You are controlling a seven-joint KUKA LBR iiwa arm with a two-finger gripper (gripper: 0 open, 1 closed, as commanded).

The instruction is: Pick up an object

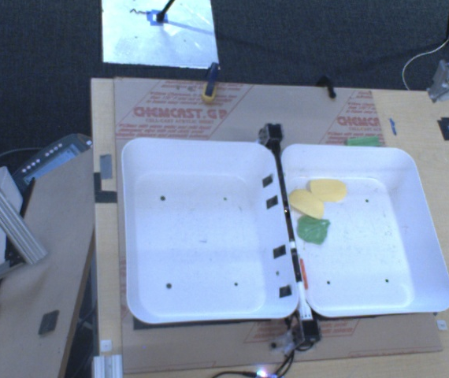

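Two flat yellow pieces lie in the right bin (413, 211) near its left wall: one yellow oval (328, 189) further back and a second yellow piece (306, 204) just in front of it, the two overlapping slightly. A small green object (313, 229) rests directly in front of them, touching the nearer yellow piece.
The left bin (142, 235) stands beside the right one, joined by a black-clipped divider (281, 219). Both sit on a printed cardboard sheet (177, 113). A silver plate (157, 20) lies at the back. A green tape scrap (363, 141) lies behind the right bin.
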